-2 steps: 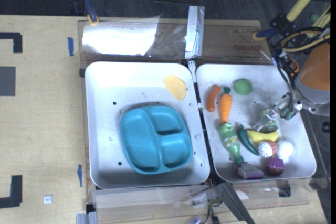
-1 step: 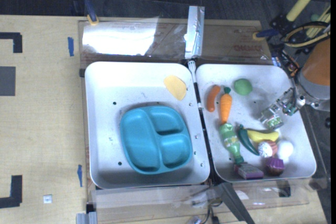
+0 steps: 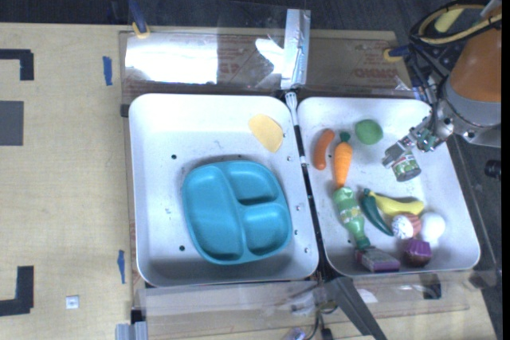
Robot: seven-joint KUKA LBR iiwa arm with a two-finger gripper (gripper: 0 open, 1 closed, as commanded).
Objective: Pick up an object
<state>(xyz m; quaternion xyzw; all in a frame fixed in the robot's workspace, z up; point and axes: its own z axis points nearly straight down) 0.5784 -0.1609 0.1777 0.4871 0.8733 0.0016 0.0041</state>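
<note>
The end effector [image 3: 405, 157] is hanging over the upper right part of the right bin [image 3: 466, 207], its fingertips hard to make out; whether they are parted or gripping anything cannot be told. Just left of it, a green ball [image 3: 367, 131] is lying beside an orange carrot [image 3: 342, 162] and a smaller orange piece [image 3: 322, 148]. Below, a banana [image 3: 396, 205], green bottle [image 3: 349, 211], white egg [image 3: 433, 227] and purple item [image 3: 417, 252] are crowding together. In the left bin [image 3: 159, 171], a blue divided tray [image 3: 237, 209] is sitting near a yellow chip [image 3: 267, 130].
</note>
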